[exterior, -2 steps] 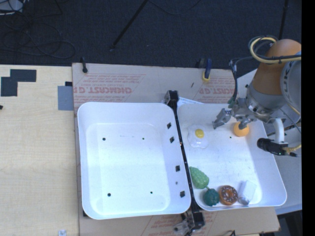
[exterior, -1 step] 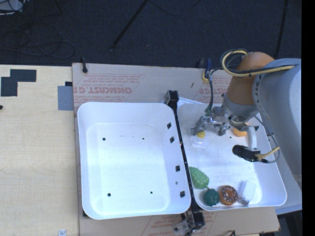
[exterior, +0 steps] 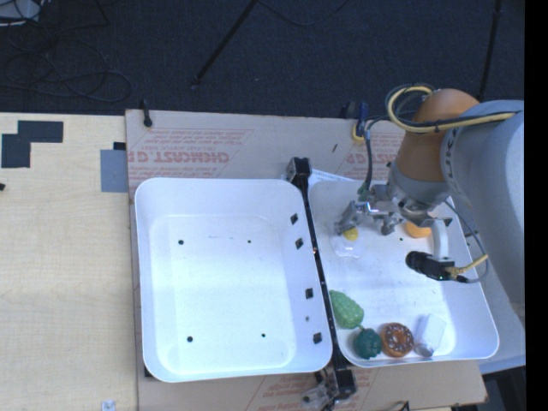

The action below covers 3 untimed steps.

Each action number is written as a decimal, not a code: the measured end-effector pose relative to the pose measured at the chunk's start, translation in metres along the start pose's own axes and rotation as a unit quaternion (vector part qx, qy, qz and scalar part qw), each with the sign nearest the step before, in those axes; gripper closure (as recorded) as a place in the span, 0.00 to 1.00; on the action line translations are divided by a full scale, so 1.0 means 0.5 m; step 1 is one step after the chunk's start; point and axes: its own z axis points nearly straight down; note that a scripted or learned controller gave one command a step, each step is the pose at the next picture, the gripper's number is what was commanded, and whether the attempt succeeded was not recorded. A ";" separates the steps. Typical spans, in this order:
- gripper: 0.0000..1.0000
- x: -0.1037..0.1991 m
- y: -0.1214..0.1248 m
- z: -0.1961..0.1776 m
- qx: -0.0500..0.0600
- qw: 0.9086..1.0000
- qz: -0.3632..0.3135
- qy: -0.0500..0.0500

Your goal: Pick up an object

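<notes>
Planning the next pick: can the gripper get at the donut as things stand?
Probably yes. The donut lies uncovered near the right bin's front edge, with a teal ball close beside it. The gripper hangs over the bin's far end.

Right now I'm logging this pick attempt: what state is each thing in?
gripper: low over the right bin's far end, nothing visibly held
green lump: lying by the divider
teal ball: resting at the near wall
brown doughnut: flat, beside the ball
white block: lying near the corner
right bin: holds all four
</notes>
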 end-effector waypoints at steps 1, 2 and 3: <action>0.00 0.000 0.000 0.000 0.000 1.000 0.000 0.000; 0.00 0.000 0.000 0.000 0.000 1.000 0.000 0.000; 0.00 0.000 0.000 0.000 0.000 1.000 0.000 0.000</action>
